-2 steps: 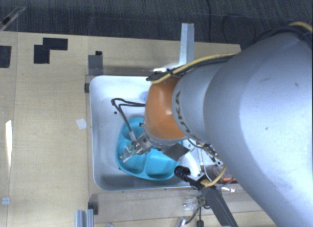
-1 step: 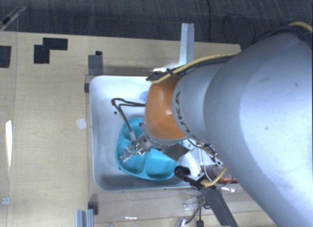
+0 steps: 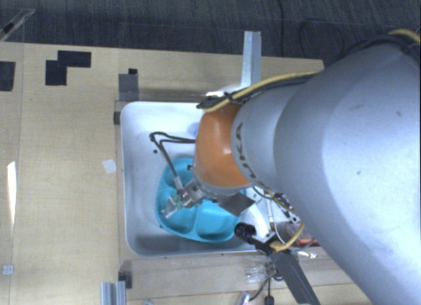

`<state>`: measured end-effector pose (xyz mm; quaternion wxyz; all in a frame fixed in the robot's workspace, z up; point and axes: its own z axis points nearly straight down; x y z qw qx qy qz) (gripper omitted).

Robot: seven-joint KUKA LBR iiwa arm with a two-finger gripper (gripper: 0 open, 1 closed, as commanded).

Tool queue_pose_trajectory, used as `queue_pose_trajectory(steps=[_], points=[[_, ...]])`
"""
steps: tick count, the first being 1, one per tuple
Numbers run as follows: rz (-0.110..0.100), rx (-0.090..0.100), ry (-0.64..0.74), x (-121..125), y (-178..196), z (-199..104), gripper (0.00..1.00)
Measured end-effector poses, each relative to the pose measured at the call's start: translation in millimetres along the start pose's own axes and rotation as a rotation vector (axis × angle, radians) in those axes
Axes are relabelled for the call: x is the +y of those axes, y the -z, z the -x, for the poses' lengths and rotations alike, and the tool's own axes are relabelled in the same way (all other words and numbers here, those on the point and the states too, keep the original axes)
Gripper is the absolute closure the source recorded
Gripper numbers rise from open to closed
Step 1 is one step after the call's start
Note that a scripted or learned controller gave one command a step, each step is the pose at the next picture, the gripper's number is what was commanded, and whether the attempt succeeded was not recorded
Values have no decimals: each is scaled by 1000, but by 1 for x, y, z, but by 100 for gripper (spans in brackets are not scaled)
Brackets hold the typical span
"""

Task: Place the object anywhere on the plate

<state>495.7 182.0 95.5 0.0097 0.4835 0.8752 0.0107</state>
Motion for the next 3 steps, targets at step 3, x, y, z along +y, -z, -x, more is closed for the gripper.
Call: queue_pose_trajectory(steps=[3], points=[[-20, 8, 334, 50, 22, 54, 0]])
